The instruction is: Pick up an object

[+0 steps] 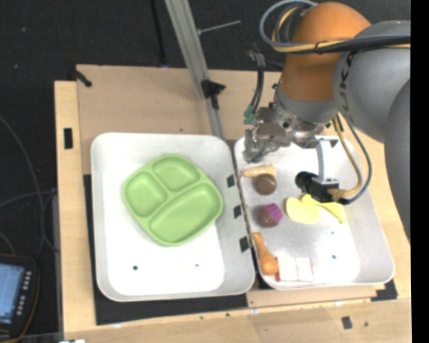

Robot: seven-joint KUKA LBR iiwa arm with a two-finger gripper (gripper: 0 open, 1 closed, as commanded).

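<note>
The grey-and-orange arm's claw point(256, 147) hangs over the far left corner of the right white bin point(365, 263); whether it is spread or pressed together cannot be told. Just below it lie a tan bread-like piece point(259, 171), a brown round object point(265, 184) and a purple lump point(269, 215). The left white bin point(114, 263) holds a green divided plastic plate point(173, 199).

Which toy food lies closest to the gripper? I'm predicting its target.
The tan bread-like piece, at the right bin's upper left, just below the gripper; the brown ball sits farther down.
</note>
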